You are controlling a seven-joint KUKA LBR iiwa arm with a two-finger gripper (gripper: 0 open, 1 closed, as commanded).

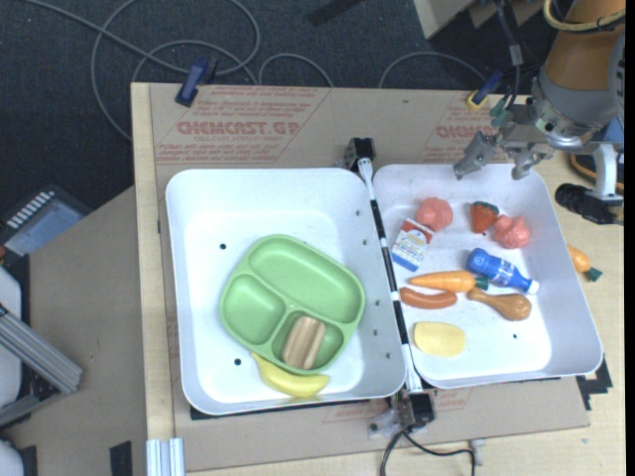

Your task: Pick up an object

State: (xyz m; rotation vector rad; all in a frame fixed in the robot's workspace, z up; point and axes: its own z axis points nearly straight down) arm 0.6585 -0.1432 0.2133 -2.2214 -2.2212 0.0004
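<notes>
While the arm hangs over the far edge of the right bin (566,345), you have the toy food lying loose below it: a pink piece (434,213), a strawberry (483,216), a second pink lump (512,231), a small carton (412,245), a carrot (443,281), a sausage (428,299), a blue bottle (499,270), a drumstick (503,304) and a yellow slice (439,339). You should expect all of these to be light, hard plastic, probably slick and apt to roll or skid. The carton looks like the easiest hold, taken across its flat sides; the carrot and bottle are best pinched across their middles. Your end effector (503,157) is spread wide, holding nothing and touching nothing, hovering near the strawberry.
</notes>
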